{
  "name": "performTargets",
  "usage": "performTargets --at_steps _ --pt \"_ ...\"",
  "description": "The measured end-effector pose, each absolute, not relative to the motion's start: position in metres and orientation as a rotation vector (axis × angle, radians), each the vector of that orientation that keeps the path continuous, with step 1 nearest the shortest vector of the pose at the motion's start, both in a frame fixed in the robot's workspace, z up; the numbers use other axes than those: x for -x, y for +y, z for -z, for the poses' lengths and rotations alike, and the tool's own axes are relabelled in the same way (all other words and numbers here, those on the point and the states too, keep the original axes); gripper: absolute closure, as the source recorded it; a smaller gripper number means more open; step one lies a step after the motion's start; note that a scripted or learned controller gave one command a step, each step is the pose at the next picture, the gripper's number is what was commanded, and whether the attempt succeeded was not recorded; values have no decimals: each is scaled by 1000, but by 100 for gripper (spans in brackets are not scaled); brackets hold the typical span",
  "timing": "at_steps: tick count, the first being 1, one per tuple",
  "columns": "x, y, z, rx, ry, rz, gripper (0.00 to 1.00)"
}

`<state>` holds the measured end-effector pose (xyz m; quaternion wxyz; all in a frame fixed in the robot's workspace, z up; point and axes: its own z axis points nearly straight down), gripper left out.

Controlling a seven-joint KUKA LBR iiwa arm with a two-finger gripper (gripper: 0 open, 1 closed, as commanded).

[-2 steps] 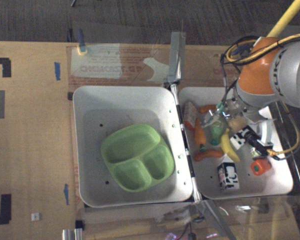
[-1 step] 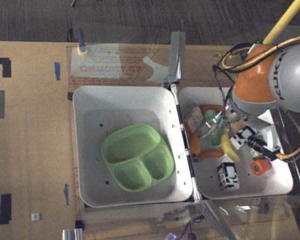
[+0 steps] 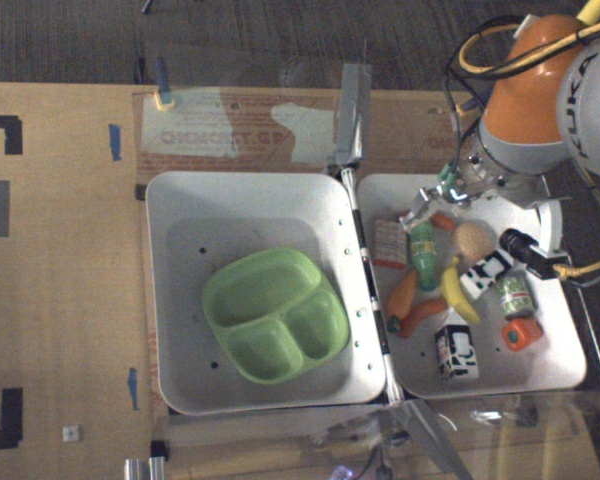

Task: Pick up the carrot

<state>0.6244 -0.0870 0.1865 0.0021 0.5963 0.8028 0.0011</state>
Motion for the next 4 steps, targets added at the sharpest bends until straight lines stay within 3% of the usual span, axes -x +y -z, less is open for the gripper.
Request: performTargets --at_steps 1,2,3,4 --pt "-527 -125 -146 -1665 2664 0 0" --pt "-527 -118 -110 -1280 2843 -10 0" --pt "-529 -119 -121 -1281 2834 -13 100" --pt "-543 -76 -220 -1592 2705 -2 100"
